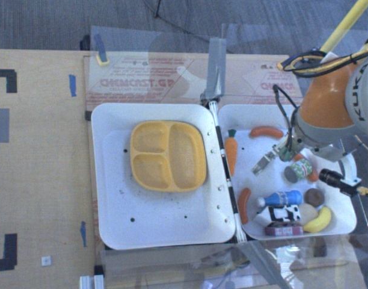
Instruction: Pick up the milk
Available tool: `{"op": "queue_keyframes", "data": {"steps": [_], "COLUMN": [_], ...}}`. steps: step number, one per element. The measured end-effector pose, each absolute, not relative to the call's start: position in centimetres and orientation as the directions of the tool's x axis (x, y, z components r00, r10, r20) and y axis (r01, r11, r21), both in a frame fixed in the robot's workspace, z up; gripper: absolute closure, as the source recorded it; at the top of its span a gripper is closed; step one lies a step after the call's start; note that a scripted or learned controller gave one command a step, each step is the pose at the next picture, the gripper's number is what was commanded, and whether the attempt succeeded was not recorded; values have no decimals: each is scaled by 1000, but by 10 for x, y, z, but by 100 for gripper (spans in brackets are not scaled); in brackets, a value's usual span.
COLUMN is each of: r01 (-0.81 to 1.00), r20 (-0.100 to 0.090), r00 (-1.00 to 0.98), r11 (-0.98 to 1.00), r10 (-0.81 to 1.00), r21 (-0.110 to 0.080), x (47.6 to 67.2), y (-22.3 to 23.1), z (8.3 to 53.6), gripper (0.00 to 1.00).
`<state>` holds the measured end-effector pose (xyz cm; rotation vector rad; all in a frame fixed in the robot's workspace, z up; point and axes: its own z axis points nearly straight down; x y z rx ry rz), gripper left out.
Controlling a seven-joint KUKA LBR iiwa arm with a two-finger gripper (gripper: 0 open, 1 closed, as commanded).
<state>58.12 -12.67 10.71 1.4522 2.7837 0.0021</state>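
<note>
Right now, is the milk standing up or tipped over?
Tipped over. The milk carton lies on its side in the right bin, its long black-and-white face up, between the blue bottle and the banana.

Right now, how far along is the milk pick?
Nothing is done yet: the milk, a cow-patterned carton, lies in the right bin beside the blue bottle. The gripper hovers above and left of it, apart. Descent, grasp and lift remain.
</note>
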Motion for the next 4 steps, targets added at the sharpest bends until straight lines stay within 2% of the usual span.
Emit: {"op": "queue_keyframes", "data": {"steps": [1, 2, 3, 4], "r01": [815, 727, 598, 683], "r20": [-4, -3, -2, -6], "r00": [-579, -687, -802, -731], "r11": [579, 687, 802, 731], "r10": [815, 727, 598, 683], "r21": [5, 2, 2, 6], "x": [662, 606, 546, 591], "y": [-65, -115, -96, -206], "z": [194, 172, 99, 87], "gripper": [0, 0, 0, 0]}}
